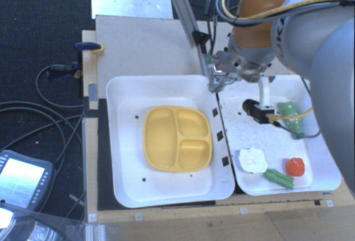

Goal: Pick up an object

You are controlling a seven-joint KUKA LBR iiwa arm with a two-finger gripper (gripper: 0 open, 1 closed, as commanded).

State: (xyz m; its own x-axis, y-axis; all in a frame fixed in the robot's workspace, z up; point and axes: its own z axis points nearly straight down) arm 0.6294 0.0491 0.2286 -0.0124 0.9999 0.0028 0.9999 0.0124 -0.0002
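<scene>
Overhead, the grey arm [316,40] reaches in from the right, bent downward at its orange band [260,4], so that the wrist hangs over the far edge of the surface [144,46]. The pincer [216,83] sits low at the far end of the seam where the two white bins meet, just above their touching rims. It is too small and too crowded by the wrist hardware to tell whether it is open or closed, and nothing can be seen gripped in it.

The left bin [125,179] holds a yellow divided plate [177,139], lying flat near the middle, well apart from the pincer. The right bin [327,176] holds four smaller things. A pale green object [289,111] lies toward the far right side, partly crossed by a yellow cable. Along the near side, a white crumpled piece [253,160] lies just beside a dark green oblong item [279,178], and a red object [295,166] stands close to the right of them. All four lie apart from the pincer, nearer the camera or further right.

A slanted metal pole [178,1] crosses the view from the top and ends just beside the wrist. A blue clamp [89,46] grips the surface's left edge. On the floor at the lower left, a handheld control screen [19,176] lies among loose black cables [50,107].
</scene>
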